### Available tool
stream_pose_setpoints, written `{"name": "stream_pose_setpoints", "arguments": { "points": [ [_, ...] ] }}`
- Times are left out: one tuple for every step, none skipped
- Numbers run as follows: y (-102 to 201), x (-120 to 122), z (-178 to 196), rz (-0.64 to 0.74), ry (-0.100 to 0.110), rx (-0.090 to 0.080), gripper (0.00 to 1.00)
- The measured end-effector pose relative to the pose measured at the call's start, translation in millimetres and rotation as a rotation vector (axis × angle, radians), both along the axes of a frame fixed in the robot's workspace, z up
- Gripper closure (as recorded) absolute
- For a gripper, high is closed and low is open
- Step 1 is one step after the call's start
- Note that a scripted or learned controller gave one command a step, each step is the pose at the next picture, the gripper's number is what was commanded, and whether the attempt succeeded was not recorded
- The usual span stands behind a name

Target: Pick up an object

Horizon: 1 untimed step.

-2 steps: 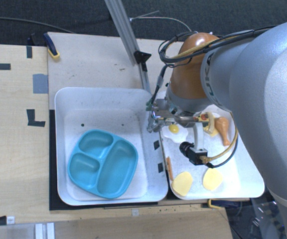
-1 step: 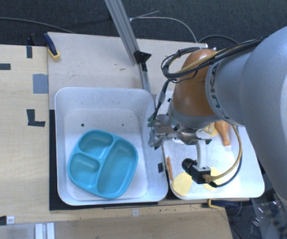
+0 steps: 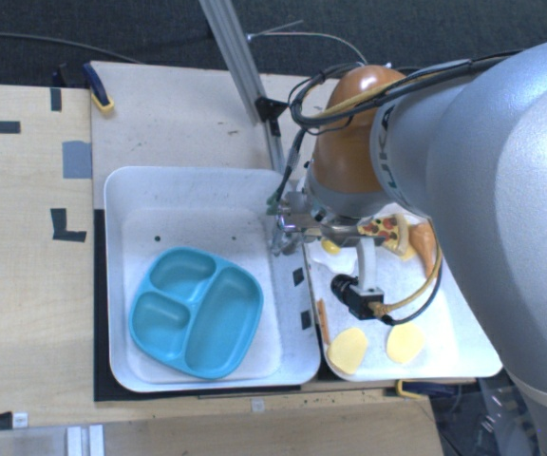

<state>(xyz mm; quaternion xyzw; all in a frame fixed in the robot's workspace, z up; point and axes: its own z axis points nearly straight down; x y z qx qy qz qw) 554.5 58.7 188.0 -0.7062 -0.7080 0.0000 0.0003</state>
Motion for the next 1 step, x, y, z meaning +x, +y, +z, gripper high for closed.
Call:
{"name": "stream_pose_setpoints", "arguments": {
  "points": [
    [-12.9, 35.2, 91.2, 0.0, -0.008, -0.001, 1.0]
  ]
}}
